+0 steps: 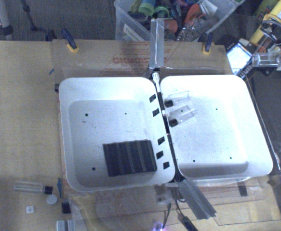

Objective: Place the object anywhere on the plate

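Near right bin's (217,143) left wall lie 2 clear black-capped vials (178,107), black ribbed plate (129,158) sits in left bin (89,105), gripper (265,59) beyond bench's far-right corner, grip state can't tell.

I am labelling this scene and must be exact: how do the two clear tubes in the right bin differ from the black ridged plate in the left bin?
The clear tubes are small, see-through and black-capped; the black ridged plate is broad, flat and opaque. The tubes lie at the right bin's left wall; the plate lies low in the left bin. Both rest on a white bin floor.
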Robot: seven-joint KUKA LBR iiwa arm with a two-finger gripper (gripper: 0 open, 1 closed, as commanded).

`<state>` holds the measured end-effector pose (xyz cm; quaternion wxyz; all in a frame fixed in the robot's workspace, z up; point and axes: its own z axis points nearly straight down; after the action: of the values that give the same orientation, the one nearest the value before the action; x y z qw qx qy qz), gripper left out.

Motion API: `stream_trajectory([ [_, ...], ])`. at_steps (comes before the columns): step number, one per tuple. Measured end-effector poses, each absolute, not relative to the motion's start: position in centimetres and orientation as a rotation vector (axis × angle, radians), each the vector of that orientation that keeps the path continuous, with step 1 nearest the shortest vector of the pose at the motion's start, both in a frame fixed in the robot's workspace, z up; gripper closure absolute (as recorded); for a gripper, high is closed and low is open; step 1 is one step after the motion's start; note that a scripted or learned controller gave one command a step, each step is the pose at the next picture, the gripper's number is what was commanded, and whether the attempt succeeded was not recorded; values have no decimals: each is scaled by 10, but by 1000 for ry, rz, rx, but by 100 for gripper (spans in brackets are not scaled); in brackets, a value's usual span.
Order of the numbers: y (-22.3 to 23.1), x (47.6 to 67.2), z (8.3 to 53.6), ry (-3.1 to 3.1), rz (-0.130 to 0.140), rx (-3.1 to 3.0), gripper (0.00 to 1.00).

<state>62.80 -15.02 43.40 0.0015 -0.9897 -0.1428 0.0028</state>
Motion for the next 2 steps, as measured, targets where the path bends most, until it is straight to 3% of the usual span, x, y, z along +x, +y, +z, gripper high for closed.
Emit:
stream_trajectory([
  [1, -223, 642, 434, -844, 3, -3025, 100],
  [2, -156, 635, 434, -319, 7, -3122, 100],
])
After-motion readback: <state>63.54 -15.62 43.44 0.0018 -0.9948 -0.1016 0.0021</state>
